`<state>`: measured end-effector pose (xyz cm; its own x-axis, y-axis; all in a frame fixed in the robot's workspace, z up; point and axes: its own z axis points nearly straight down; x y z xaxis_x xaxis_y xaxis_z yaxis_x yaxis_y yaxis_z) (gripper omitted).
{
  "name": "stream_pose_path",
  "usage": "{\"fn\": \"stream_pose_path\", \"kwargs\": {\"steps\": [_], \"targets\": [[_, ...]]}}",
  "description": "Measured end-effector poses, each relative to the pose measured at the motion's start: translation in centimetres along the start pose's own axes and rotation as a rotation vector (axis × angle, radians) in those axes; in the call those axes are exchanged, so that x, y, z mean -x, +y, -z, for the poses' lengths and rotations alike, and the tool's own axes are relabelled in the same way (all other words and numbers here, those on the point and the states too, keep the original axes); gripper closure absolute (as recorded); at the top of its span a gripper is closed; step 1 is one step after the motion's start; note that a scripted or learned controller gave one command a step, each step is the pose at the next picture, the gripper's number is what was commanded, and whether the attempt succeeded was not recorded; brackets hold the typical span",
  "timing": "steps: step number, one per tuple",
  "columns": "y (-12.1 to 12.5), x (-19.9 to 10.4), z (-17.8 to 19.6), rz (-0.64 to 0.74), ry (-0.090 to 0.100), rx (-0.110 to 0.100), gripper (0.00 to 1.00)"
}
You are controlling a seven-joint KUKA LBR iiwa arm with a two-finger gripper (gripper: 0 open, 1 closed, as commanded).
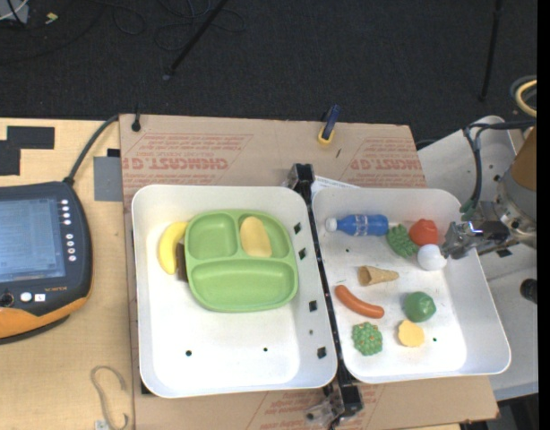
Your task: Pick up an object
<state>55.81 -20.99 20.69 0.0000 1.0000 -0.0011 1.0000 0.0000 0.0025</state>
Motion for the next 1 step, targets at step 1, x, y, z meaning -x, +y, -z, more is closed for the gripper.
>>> {"fn": "stream_pose_path", "kwargs": {"steps": [1], "targets": [[0.01,0.16,2.19,0.001,0.001,-0.002,1.0]]}}
